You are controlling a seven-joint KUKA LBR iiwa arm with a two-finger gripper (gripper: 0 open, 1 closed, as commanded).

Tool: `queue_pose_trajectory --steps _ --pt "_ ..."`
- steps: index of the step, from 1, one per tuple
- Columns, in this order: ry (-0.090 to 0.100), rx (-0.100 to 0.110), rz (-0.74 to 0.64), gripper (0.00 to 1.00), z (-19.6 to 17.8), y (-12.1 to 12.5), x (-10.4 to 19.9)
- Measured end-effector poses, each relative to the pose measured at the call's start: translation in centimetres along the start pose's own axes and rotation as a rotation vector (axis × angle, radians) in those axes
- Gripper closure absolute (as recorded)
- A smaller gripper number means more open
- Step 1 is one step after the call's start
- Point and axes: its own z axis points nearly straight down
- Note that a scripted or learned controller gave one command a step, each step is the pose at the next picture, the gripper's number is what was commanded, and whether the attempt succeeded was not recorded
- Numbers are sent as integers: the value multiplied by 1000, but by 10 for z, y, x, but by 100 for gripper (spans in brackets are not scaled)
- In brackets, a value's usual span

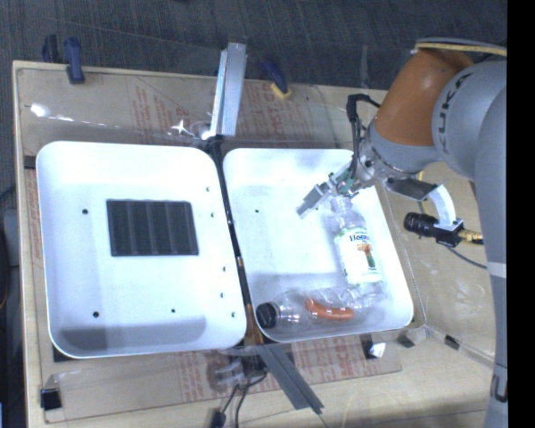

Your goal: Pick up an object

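Reaching arm: grey with an orange band, entering from the right over the right bin (250,239).
Gripper (325,194): low at the upper end of a clear labelled bottle (357,252); its grip cannot be made out.
Second bottle (316,310): lying along the bin's near wall.
Left bin (71,239): dark ribbed panel (152,227).

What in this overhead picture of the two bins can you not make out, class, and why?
- Claw: too small and blurred to tell whether it grips the upright-lying bottle.
- Bottle label: print too small to read.
- Clear bottle at the right bin's front wall: its orange contents are blurred by the plastic.
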Motion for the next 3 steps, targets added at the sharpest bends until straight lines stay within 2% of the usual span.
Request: queue_pose_trajectory --steps 1,2,3 --pt "-3 -4 276 0 -6 44 -6" --pt "1 1 547 0 29 -16 4" --pt "1 -1 462 0 -12 -36 19"
